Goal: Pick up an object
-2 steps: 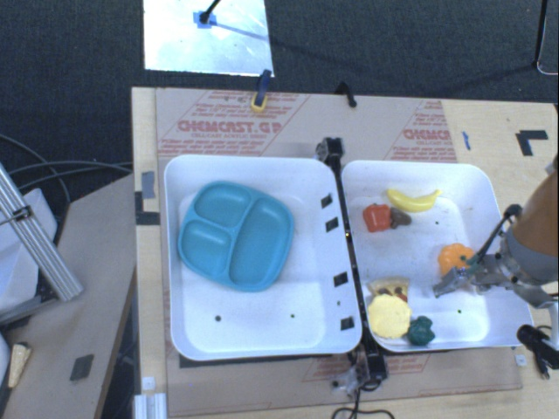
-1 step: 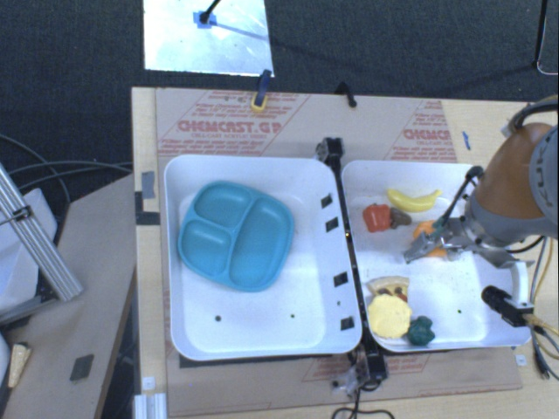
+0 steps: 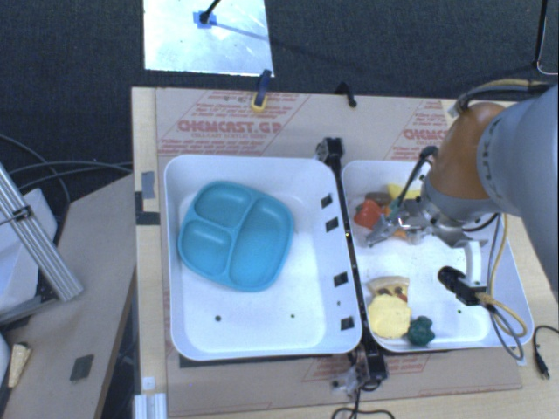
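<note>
While the arm [image 3: 502, 160] reaches in from the right, its gripper [image 3: 384, 228] hangs low over the far left part of the right bin [image 3: 502, 308], with the metal fingertips [image 3: 376, 234] pointing left towards the divider between the two bins. Whether the jaws are apart or together cannot be told from this slant, and nothing can be made out between them.

Several small objects lie in the right bin. A red piece [image 3: 368, 211] sits just beside the gripper on its far left side, so close that touching or apart cannot be told. A yellow piece [image 3: 400, 190] lies just beyond it, partly hidden by the arm, and a dark grey piece [image 3: 377, 197] rests between the two. Near the front of the same bin lies a yellow lump [image 3: 389, 316], with a pale wedge with a brown edge [image 3: 389, 285] touching its far side and a dark green lump [image 3: 421, 330] just to its right. These three are well apart from the gripper.

A black cable [image 3: 502, 317] trails from the arm down across the right side of that bin.

The left bin [image 3: 262, 330] holds a blue divided plate [image 3: 236, 236], lying flat in its far left half
</note>
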`<state>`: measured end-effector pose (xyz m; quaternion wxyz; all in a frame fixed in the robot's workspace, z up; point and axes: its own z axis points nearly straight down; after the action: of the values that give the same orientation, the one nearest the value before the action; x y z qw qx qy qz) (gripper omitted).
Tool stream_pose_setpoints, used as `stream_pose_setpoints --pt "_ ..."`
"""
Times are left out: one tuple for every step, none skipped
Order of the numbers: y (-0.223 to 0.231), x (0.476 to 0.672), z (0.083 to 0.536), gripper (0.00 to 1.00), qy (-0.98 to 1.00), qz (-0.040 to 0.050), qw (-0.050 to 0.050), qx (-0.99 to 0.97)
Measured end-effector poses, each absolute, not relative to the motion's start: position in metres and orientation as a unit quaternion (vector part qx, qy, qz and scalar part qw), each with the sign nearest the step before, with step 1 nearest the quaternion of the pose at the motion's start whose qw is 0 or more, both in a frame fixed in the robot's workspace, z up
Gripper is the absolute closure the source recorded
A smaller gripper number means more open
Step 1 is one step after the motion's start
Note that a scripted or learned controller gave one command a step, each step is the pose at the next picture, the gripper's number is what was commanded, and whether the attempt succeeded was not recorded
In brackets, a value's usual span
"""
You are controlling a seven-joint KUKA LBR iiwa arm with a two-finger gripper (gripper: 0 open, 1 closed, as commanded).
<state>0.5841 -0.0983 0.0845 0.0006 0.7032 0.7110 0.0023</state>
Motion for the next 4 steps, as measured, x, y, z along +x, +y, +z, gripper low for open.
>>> stream_pose_setpoints --pt "-0.188 0.587 0.085 0.00 0.706 -0.0004 0.003 0.709" --pt "-0.111 0.605 0.085 0.00 0.711 0.0016 0.001 0.704" --pt "-0.137 0.641 0.086 0.00 0.709 0.0017 0.003 0.705" --pt "-0.136 0.641 0.096 1.00 0.710 0.0015 0.003 0.704"
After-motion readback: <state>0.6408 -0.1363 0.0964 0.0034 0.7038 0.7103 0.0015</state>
